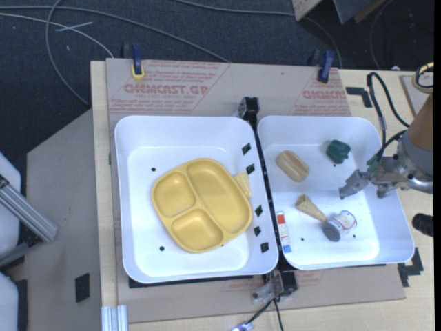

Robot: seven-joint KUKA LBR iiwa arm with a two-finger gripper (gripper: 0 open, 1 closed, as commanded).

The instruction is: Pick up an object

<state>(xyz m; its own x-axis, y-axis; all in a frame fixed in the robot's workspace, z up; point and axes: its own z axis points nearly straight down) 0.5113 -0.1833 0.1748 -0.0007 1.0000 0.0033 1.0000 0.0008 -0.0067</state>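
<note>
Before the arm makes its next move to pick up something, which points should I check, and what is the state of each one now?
1. Gripper is over the right bin: ok.
2. Nothing is between the fingers: ok, they look open and hold nothing.
3. Objects are present in the right bin: ok, tan bread-like piece, green object, wooden-handled tool, small label-wrapped item.
4. Gripper is aligned above one object: not ok, it sits over bare bin floor.
5. Tool and label-wrapped item are separate: cannot tell, they look in contact.
6. Yellow divided tray lies in the left bin, away from the gripper: ok.
</note>
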